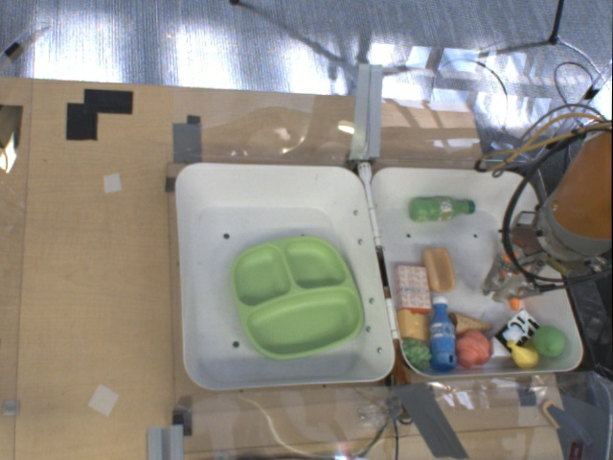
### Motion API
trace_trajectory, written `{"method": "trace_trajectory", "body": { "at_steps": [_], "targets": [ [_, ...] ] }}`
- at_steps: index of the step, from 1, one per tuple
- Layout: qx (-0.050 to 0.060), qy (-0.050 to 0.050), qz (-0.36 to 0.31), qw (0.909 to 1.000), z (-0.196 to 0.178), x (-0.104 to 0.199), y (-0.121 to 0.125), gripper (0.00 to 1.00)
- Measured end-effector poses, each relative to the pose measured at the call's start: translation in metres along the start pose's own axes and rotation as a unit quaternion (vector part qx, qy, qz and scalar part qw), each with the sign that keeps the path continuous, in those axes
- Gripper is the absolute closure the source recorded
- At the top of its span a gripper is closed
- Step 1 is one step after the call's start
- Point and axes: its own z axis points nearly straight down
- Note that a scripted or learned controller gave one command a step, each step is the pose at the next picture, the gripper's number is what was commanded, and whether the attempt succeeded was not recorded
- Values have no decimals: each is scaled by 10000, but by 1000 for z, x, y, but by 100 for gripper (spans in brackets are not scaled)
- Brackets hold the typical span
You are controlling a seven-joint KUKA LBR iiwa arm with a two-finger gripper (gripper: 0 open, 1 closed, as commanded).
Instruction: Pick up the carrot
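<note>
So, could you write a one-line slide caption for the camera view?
KUKA arm's gripper above the cluttered right bin; a green divided plate lies in the left bin.

Small orange carrot (516, 304) showing just as a bright tip at the right bin's right side, lying directly above a black-and-white block, mostly hidden under the metal tool there; pose otherwise unreadable.

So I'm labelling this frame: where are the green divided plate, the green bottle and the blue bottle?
green divided plate (299, 295), camera view, large lower compartment.
green bottle (439, 208), camera view, mid-body.
blue bottle (442, 338), camera view, body.
</note>
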Motion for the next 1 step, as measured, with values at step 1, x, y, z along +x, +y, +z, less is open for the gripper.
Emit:
{"method": "trace_trajectory", "body": {
  "at_steps": [1],
  "targets": [
    [-4, 0, 1, 10000, 0, 0, 0, 0]
  ]
}}
